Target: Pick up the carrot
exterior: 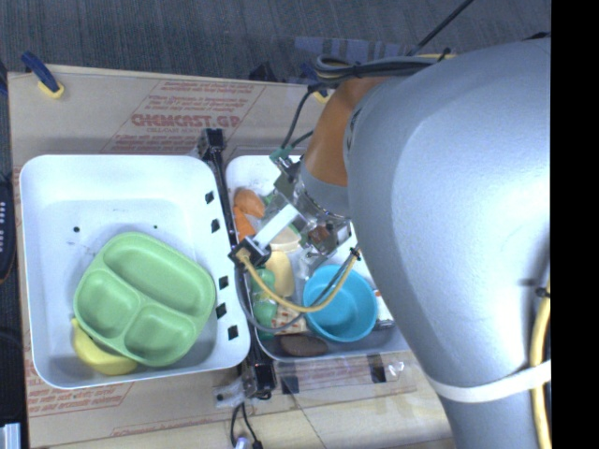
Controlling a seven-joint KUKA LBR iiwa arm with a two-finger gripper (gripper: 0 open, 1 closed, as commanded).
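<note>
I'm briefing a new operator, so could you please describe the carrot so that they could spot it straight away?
Take the right-hand white bin, the one under the grey arm. At its far end, near the left wall, lies the carrot. It is the only orange thing lying in that bin; the blue bowl sits nearer the camera.

Bench top (178, 96): brown cardboard sheet, red printed lettering (187, 120) along far strip, more red print at near-left corner. Blue clamp (41, 75), yellow-tipped, at bench's far-left corner. Floor (187, 12) beyond bench's far edge: dark grey, fine ribbed weave, carpet-like. Near edge of bench: paler, wood-toned board (374, 419) with straight seams. Dark object at bench's left edge, cut by frame, kind unclear. Light even, diffuse; no hard shadows on bench.
</note>
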